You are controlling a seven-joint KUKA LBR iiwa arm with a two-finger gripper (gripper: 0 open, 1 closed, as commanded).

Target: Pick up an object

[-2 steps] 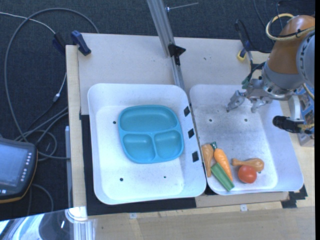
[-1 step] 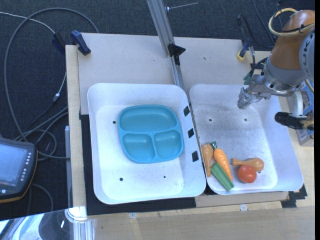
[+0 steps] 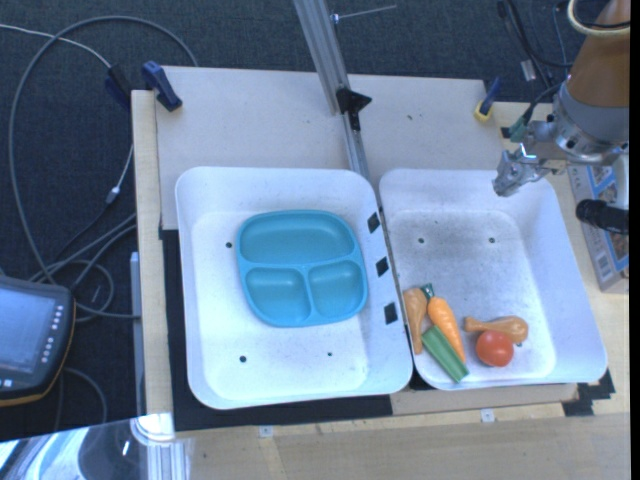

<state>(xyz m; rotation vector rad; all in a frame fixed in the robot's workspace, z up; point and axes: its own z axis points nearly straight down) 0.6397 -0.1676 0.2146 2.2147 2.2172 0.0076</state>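
Down at the near edge of the right bin [image 3: 560, 268] lie a tomato [image 3: 494, 349], carrots [image 3: 445, 326] and a green stick [image 3: 443, 356], all bunched and touching. Far across that bin, at its back corner, the gripper [image 3: 508, 181] hangs, holding nothing. Its fingers are too small to tell; a grab might slip because the food is crowded.

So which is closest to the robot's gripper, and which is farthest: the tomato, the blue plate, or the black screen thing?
From the gripper, at the right bin's far right corner:
1. Tomato, at the near edge of the right bin, below the gripper.
2. Blue plate, in the middle of the left bin.
3. Black screen, off the bench at the picture's far left.
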